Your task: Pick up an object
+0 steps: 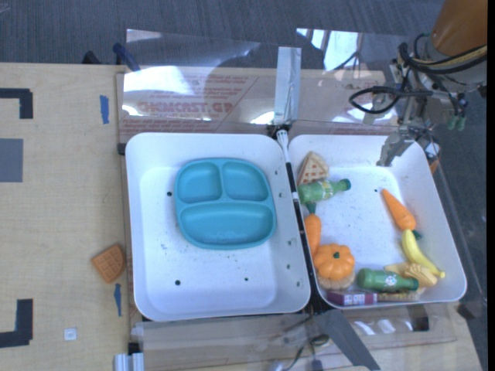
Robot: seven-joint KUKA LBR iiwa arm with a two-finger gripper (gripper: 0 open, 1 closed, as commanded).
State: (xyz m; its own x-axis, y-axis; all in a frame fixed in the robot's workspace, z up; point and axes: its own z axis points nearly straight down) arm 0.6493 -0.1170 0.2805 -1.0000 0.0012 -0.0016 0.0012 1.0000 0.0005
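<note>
Hanging over the far right corner of the right bin (445, 207), the gripper (402, 144) has its two grey fingers spread apart, and nothing sits between them. Cables loop around the wrist just above it, and the orange band (462, 10) of the arm shows at the top right.

Nearest to it in the right bin lies a carrot (399, 209), slanted along the right wall, with bare white floor between it and the fingers. Just below the carrot a banana (418, 255) follows the same wall. At the bin's near edge a green bottle (386, 280) lies on its side, touching the banana's lower end. A small pumpkin (335, 262) sits left of that bottle, and a second carrot (312, 234) stands against the dividing wall just above it. Farther up that wall another green bottle (322, 191) lies on its side, with a wedge of waffle (312, 167) right behind it.

Across the divider, the left bin (155, 284) holds a blue divided plate (225, 203) with three compartments. On the bench left of that bin lies a small square waffle (109, 263).
</note>
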